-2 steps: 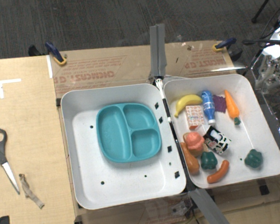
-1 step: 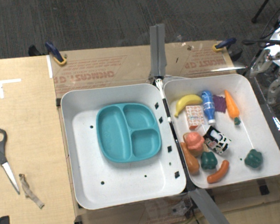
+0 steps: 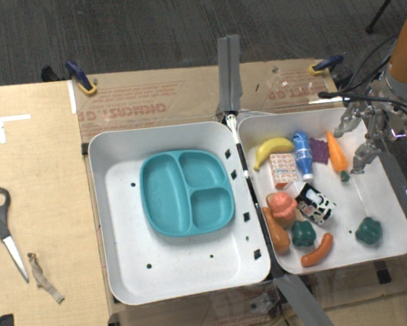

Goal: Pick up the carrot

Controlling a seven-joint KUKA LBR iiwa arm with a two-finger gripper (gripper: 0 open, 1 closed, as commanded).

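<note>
- End effector (image 3: 365, 139) hangs over the right bin, jaws spread, holding nothing.
- Carrot (image 3: 337, 152) lies just to its left, long axis running up-down, tip pointing down.

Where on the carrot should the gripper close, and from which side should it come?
Grip the carrot across its orange mid-body, descending from above with fingers spanning its narrow width. It lies lengthwise, green tip toward the camera, close to the purple toy, so the gripper should stay toward its open right side.

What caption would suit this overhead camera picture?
Gripper poised just right of the carrot in the toy-filled right bin; teal plate lies left.
</note>
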